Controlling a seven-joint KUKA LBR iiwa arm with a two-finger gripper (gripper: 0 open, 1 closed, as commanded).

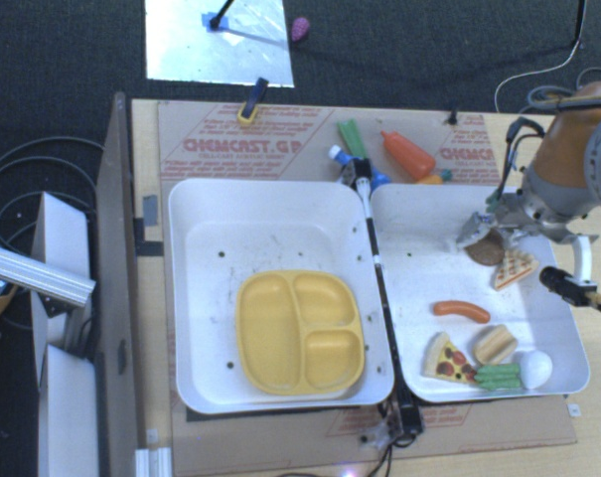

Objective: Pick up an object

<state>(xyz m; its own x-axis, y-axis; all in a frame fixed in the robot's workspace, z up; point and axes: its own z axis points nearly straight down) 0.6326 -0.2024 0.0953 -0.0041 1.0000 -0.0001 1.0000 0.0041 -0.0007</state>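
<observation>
Now hovering low over the brown cookie (486, 251) in the right bin (578, 366), gripper (489, 229) poised to grab, finger opening impossible to tell.

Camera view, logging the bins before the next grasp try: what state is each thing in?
Yellow tray: flat in left bin, compartments bare.
Hot dog: lying loose in right bin.
Pizza slice: flat, topping up.
White egg: in the corner, beside green beans.
Waffle piece: just below the hand.
</observation>
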